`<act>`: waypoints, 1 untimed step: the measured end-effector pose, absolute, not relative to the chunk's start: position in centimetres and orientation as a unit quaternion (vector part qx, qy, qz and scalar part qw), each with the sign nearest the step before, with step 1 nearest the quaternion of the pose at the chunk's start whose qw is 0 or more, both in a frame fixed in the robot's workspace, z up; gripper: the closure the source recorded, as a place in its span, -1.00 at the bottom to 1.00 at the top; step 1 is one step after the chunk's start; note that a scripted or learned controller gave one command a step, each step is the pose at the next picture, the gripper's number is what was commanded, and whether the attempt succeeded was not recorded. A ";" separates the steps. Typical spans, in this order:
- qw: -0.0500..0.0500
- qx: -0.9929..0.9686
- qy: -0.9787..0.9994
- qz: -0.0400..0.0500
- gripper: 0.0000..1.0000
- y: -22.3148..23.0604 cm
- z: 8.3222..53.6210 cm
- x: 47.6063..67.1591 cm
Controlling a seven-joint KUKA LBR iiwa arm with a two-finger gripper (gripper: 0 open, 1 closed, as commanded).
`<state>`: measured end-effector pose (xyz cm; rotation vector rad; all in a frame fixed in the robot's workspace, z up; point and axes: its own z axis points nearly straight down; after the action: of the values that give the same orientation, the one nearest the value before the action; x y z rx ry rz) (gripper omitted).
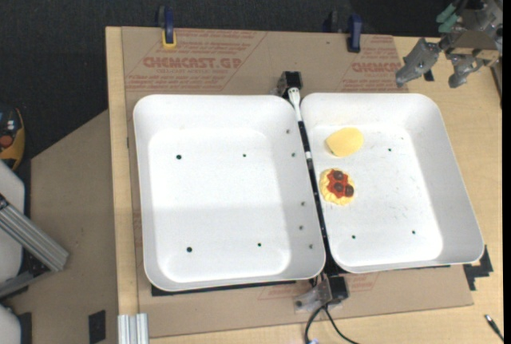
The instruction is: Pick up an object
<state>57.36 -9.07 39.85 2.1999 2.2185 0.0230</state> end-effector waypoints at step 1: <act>0.003 0.706 0.708 0.001 1.00 -9.4 39.9 57.2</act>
<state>57.21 -9.40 39.85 2.2143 2.2200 0.0041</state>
